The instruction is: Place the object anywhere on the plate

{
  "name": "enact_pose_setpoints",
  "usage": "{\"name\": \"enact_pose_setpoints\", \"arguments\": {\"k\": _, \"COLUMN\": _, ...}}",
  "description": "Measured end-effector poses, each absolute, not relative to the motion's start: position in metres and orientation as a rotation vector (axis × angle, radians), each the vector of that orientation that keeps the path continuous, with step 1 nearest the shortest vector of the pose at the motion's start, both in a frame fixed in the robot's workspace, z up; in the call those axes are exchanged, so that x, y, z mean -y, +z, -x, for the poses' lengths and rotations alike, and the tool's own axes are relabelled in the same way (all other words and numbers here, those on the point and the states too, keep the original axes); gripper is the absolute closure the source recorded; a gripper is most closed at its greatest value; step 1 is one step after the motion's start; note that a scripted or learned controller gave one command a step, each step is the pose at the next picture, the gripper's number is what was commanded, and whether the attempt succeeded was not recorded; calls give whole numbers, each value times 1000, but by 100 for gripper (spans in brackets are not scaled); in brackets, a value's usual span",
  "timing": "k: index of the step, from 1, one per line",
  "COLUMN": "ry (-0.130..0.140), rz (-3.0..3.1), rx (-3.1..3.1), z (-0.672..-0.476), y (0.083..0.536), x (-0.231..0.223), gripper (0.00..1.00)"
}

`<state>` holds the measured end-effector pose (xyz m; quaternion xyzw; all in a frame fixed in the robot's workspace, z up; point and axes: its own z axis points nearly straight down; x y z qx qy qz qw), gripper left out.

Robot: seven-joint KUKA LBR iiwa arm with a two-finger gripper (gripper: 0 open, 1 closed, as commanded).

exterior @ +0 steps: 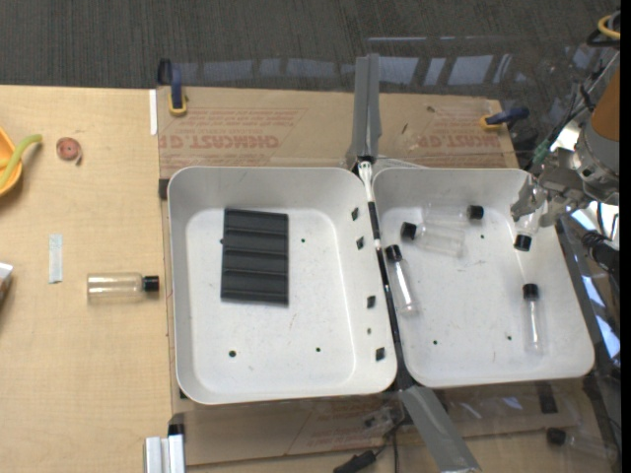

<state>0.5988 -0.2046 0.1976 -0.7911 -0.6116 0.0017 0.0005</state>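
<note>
- Two white bins sit side by side; the right bin (pixel 582 358) is the landmark for everything below.
- Several clear vials with black caps lie in the right bin: one (pixel 399 279) along its left wall, a pair (pixel 442 230) near its far side lying crosswise, one (pixel 532 315) towards its right wall, long axis running near to far.
- Another black cap (pixel 523 243) shows just under the gripper (pixel 532 205), at the bin's far right corner; whether a vial hangs there between the fingers is too blurred to tell.
- Whether the gripper is spread or clenched cannot be told from this view.
- To the left of the right bin, in the other bin (pixel 187 363), lies the dark ribbed plate (pixel 255 257), flat, well apart from the gripper.
- Judged from this, the coming move turns on leftward travel: the plate lies across the divider from the gripper, so any vial taken must be carried over both inner walls.
- A stray vial (pixel 120 285) rests on the bench far left of both bins.
</note>
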Motion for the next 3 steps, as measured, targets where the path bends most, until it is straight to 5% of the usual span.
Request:
{"name": "enact_pose_setpoints", "arguments": {"k": 1, "ry": 5, "rz": 2785, "rx": 1453, "z": -654, "y": 280, "x": 190, "gripper": 100}}
{"name": "enact_pose_setpoints", "arguments": {"k": 2, "ry": 9, "rz": 2761, "rx": 1492, "z": -550, "y": 188, "x": 121, "gripper": 100}}
{"name": "enact_pose_setpoints", "arguments": {"k": 3, "ry": 7, "rz": 2818, "rx": 1385, "z": -597, "y": 170, "x": 196, "gripper": 100}}
